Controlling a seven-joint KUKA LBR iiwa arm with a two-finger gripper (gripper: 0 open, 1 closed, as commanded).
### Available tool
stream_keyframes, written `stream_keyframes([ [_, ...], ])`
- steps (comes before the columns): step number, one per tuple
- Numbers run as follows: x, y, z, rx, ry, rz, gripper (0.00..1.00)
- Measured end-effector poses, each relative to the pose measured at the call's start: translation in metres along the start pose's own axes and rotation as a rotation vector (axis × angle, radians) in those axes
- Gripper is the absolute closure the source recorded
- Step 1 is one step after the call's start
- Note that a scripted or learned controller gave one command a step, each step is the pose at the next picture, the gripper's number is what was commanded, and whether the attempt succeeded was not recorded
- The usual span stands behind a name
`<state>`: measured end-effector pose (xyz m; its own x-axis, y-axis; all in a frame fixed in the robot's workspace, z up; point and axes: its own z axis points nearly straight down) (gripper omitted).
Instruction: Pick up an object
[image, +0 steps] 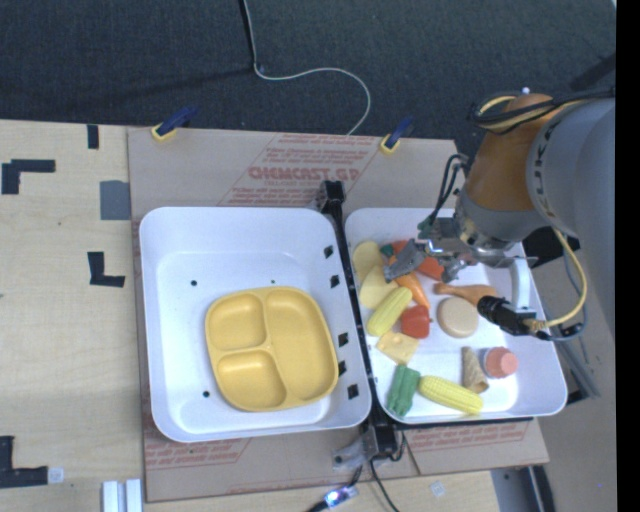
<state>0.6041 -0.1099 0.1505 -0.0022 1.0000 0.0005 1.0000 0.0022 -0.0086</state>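
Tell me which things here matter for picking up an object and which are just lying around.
Part of the job:
gripper
toy foods in the right bin, such as the corn cob and tan disc

Just lying about:
yellow divided plate
left bin
white cable

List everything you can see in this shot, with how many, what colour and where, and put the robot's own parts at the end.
bins: two, white, side by side on the bench
divided plate: one, yellow, in the left bin
corn cobs: two, yellow, right bin; one near the front, one by the divider
green piece: one, right bin front, beside the front corn cob
red piece: one, right bin middle
round disc: one, beige, right bin middle
carrot: one, orange, right bin, behind the disc
clamps: two, blue and yellow, on the cardboard's far edge
cable: one, white, on the dark floor beyond
arm: one, grey and orange, reaching in from the right
tool: one, grey, over the right bin's far side
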Motion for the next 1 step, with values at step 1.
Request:
stream_keyframes([
  [1, 0.0032, -0.0057, 0.0651, 0.001, 0.0, 0.001, 0.0],
])
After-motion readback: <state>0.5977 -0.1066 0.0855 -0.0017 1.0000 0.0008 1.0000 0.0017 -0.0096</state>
